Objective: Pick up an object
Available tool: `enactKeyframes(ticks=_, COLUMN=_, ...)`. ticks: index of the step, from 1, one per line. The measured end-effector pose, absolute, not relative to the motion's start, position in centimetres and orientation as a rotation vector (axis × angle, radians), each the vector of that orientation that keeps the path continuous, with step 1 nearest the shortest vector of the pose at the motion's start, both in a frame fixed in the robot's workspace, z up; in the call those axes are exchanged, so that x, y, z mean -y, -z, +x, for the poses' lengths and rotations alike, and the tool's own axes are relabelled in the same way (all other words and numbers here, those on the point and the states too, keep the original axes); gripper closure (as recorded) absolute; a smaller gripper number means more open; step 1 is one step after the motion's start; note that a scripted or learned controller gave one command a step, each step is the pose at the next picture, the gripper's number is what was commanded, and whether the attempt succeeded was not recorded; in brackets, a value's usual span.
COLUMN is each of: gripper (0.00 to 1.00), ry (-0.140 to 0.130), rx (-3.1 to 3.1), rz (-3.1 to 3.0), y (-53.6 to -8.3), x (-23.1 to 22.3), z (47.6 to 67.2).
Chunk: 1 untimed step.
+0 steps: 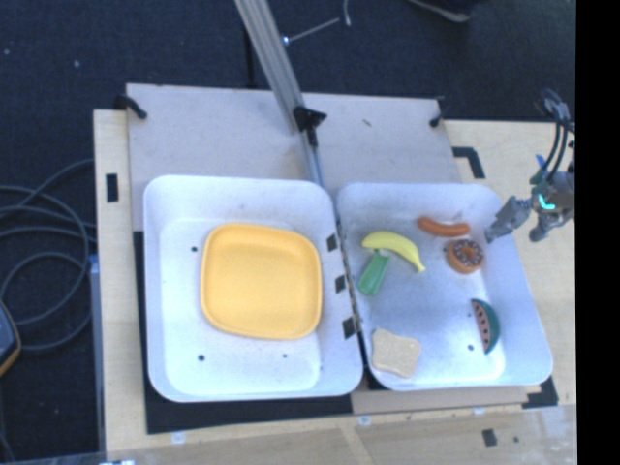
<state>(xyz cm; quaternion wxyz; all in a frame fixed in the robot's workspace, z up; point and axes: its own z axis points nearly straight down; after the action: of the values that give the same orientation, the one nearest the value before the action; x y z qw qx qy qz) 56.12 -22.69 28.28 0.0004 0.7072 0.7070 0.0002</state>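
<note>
Yellow plate [262,281]: lies flat in the left bin [165,211], well apart from the gripper and from every small object.
Divider between the bins [341,260]: the landmark for all the places below.
Green block [373,272]: just right of the divider, touching or tucked under the banana.
Banana [394,248]: just right of the divider, slanting down to the right over the green block's upper end.
Bread slice [395,353]: near the divider, at the right bin's front edge.
Sausage [444,227]: further right of the divider, towards the back of the right bin [523,356].
Doughnut [464,256]: just in front of the sausage, the nearest object to the gripper.
Watermelon slice [485,325]: far right of the divider, near the bin's right wall.
Gripper [518,218]: at the right bin's far right rim, well right of the divider, with nothing between its fingers; how wide they stand I cannot tell (too small and blurred).
Arm pose: reaches in from the right, with the gripper over the bin's edge.
Step in hand: by my judgement, the approach; nothing is picked up yet.
Next move: likely calls for moving left over the doughnut or sausage, then descending squarely onto one of them.
</note>
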Motion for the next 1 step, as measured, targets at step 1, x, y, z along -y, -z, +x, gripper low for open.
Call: enactKeyframes(ticks=1, gripper=0.00, ry=-0.001, rx=-2.221, rz=2.221, y=-28.28, x=22.69, z=56.12)
